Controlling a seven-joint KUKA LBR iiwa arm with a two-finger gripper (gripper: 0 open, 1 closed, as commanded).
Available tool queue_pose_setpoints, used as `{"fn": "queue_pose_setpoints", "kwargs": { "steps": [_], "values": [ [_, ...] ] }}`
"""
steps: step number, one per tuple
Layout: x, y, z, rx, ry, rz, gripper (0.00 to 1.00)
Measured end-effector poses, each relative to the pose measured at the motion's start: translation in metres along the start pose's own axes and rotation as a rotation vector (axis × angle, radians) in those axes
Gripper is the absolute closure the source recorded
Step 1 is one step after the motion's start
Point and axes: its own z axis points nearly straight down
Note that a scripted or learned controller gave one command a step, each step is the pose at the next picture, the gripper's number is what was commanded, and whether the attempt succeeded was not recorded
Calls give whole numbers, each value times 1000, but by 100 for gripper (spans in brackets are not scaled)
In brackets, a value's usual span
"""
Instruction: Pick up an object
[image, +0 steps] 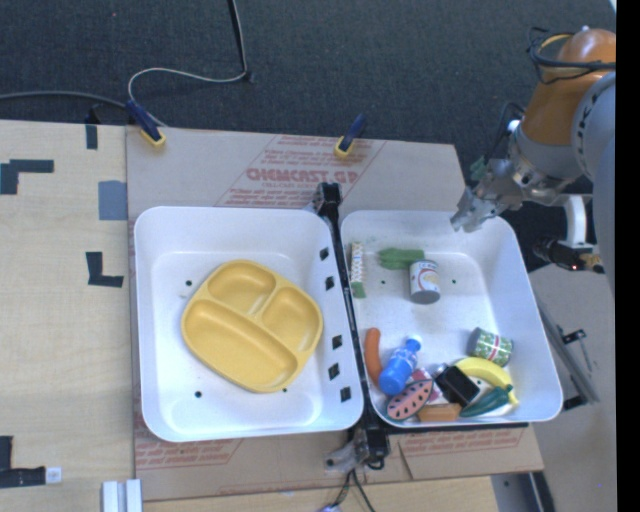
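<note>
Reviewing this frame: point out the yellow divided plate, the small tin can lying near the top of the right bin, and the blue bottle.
yellow divided plate (252, 325): camera view, on its central ridge, left bin.
tin can (425, 281): camera view, on its side wall.
blue bottle (398, 367): camera view, on its body, near the right bin's front.

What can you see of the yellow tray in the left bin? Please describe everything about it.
The yellow tray looks like moulded plastic, with a matt, even yellow colour. It has rounded corners and raised ridges that divide it into three compartments: one long one and two smaller ones. All three hold nothing. It lies flat, open side up, turned at a slant to the walls of the left bin, near the middle of the floor. It rests on the bin floor; nothing else touches it, and the hand is far from it.
</note>
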Motion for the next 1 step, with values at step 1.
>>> {"fn": "queue_pose_setpoints", "kwargs": {
  "steps": [1],
  "values": [
    [1, 0, 1, 3, 1, -1, 0]
  ]
}}
